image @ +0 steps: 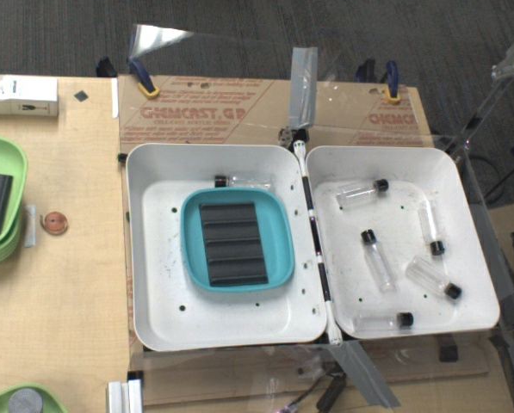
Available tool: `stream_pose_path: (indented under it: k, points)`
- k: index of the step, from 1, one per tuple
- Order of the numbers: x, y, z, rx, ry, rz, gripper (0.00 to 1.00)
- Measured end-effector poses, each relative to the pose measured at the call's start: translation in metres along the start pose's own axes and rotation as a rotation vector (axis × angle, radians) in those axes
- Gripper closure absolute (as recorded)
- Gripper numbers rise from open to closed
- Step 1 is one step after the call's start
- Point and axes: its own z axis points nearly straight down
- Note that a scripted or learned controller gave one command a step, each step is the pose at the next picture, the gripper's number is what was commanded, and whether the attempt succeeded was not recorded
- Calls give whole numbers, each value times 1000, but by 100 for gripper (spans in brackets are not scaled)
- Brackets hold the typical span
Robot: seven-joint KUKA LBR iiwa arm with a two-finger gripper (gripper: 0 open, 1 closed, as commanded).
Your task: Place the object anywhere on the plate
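Sitting in the left bin (149, 256), a teal plate (237, 238) w/ black ridged insert; clear vials (376, 259) lie scattered in the right bin (463, 299), one (239, 181) behind the plate.

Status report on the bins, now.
Teal plate in left bin, dark ribbed block on it. Clear vials with black caps loose in right bin; one vial behind the plate. Nothing blocking plate.

Brown cardboard sheet (265, 110) lies behind both bins, pinned by two blue-and-yellow clamps (141, 77). Green dish (5, 157) at left edge, dark block inside. Small round reddish piece (55, 223) on wooden bench (67, 317). White box (17, 96) upper left.
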Motion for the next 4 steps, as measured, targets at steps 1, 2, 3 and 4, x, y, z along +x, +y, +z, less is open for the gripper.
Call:
stream_pose_path:
  k: [1, 2, 3, 4]
  points:
    - [0, 0, 0, 0, 0, 0, 0]
    - [0, 0, 0, 0, 0, 0, 0]
    - [0, 0, 0, 0, 0, 0, 0]
    - [0, 0, 0, 0, 0, 0, 0]
